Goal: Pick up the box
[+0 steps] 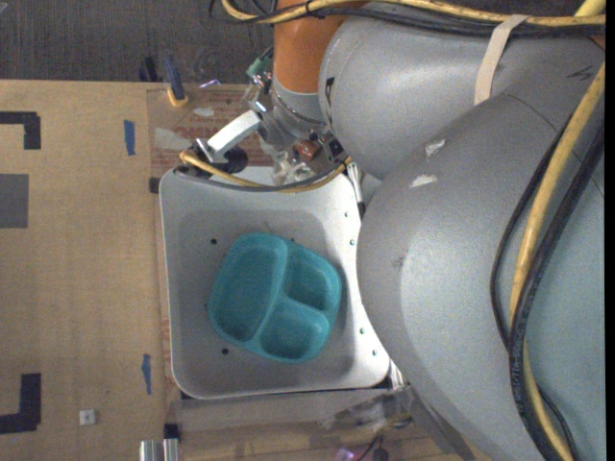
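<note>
My gripper (291, 168) hangs over the far rim of a white bin (188, 257), below the orange band and the grey wrist. Cables and a white bracket crowd around it. A teal plate (277, 298) with three compartments lies in the middle of the bin floor, well in front of the gripper. The big grey arm (480, 209) covers the right side of the view and hides whatever lies beneath it.
A yellow cable (240, 181) loops along the bin's far edge. The tan bench (77, 257) with black corner marks and bits of blue tape stretches to the left. The bin's walls rise around the plate.
</note>
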Controlling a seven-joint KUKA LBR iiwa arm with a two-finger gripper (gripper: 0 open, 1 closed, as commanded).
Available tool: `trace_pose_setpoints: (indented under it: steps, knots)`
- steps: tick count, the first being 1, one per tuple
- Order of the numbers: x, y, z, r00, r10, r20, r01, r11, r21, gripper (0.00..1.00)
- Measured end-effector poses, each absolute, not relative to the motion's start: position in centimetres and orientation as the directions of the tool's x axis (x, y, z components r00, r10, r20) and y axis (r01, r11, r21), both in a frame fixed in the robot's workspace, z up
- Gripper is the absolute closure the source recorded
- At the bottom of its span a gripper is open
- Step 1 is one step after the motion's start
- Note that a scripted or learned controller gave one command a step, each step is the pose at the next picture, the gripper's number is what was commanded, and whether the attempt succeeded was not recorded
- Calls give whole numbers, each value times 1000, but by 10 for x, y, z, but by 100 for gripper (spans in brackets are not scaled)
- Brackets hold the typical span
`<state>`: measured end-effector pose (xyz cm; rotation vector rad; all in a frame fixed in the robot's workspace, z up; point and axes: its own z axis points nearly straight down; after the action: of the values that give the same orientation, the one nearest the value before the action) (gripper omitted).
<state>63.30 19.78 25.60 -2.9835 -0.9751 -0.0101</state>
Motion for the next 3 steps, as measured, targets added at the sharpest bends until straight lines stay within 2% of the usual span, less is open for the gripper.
trace_pose_setpoints:
  steps: [2, 3]
  knots:
    - [635, 195, 275, 810, 586, 9, 587, -810, -3, 100]
    - [649, 223, 129, 890, 456, 2, 456, -890, -2, 100]
